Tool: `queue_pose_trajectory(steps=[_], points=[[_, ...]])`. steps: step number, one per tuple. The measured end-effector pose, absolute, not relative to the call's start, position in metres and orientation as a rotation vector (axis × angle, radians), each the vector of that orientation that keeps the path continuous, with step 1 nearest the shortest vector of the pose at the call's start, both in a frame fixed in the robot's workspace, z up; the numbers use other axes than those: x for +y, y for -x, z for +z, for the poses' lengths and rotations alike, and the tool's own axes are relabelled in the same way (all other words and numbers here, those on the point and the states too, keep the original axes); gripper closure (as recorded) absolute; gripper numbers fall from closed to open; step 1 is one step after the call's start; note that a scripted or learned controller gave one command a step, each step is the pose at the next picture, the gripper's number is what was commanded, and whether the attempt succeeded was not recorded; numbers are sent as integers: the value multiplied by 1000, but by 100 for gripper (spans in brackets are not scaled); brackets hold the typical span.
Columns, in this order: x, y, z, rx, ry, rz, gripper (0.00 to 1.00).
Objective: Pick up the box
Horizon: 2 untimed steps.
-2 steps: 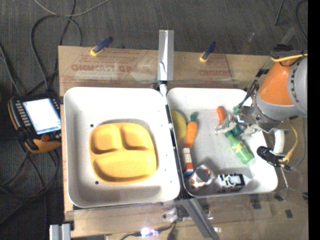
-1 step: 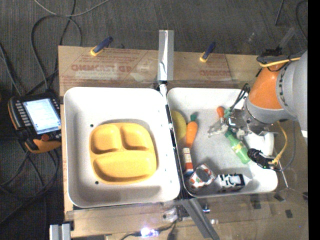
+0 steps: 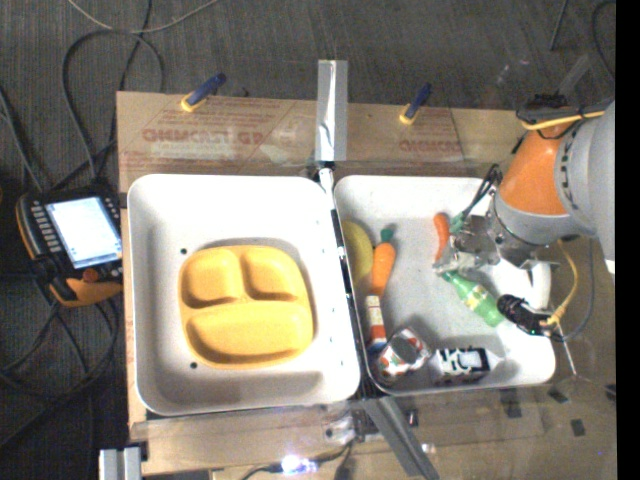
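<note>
The box [image 3: 462, 362] is small, black and white, and lies flat near the front edge of the right bin [image 3: 420, 190]. My gripper [image 3: 458, 256] hangs over the middle right of that bin, well behind the box and apart from it. It is right above a green bottle [image 3: 475, 298] and beside a small orange carrot [image 3: 441, 234]. The grey arm with its orange band [image 3: 535, 180] reaches in from the right.
In the right bin, a yellow fruit [image 3: 356, 248] and a larger carrot [image 3: 381, 263] lie by the left wall, with a narrow tube [image 3: 375, 320] and a crumpled red-and-white can [image 3: 401, 353] to the left of the box. The left bin [image 3: 150, 268] holds a yellow divided tray [image 3: 246, 304].
</note>
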State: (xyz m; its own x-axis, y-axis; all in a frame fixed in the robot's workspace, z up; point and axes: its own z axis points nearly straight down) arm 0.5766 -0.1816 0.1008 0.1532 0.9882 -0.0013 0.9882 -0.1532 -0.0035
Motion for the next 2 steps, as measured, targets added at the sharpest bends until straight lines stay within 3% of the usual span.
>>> queue_pose_trajectory(steps=[1, 2], points=[[-138, -554, 91, -1980, 2459, -8, 100], [-94, -570, 157, -2131, 2305, 3, 100]])
